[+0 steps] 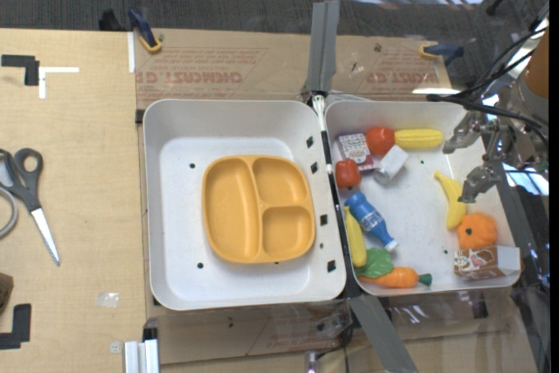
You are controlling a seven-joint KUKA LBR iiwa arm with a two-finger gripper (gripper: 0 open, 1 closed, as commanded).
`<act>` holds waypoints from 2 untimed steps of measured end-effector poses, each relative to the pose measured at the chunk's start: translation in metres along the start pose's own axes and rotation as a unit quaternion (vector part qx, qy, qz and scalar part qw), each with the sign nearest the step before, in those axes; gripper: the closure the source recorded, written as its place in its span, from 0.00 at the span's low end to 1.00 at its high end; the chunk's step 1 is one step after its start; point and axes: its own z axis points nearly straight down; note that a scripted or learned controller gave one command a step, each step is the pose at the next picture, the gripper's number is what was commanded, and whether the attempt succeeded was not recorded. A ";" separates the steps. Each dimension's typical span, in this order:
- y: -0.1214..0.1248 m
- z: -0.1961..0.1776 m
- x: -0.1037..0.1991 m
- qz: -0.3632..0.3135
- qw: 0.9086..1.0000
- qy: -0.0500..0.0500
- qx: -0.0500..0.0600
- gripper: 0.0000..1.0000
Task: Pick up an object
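Note:
The right bin (pixel 419 205) holds toy food: a corn cob (pixel 418 138), a red tomato (pixel 380 140), a small carton (pixel 353 147), a white block (pixel 390 163), a red piece (pixel 347 175), a blue bottle (pixel 369 221), a long yellow piece (pixel 355 240), a carrot on greens (pixel 397 277), a banana (pixel 453 200), an orange pumpkin (pixel 477 230) and a printed box (pixel 477 263). My gripper (pixel 470 160) hangs open over the bin's right side, above the banana, with nothing between its fingers (pixel 478 183).
The left bin (pixel 166 214) holds a yellow divided plate (pixel 258 208). Scissors (pixel 33 201) lie on the bench at far left. Blue clamps (pixel 145 31) sit at the back. Cables and the arm crowd the right edge.

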 end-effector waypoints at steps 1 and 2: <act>-0.018 0.134 0.011 0.057 0.998 -0.001 0.000 0.00; 0.056 0.134 0.052 0.043 0.999 0.001 0.000 0.00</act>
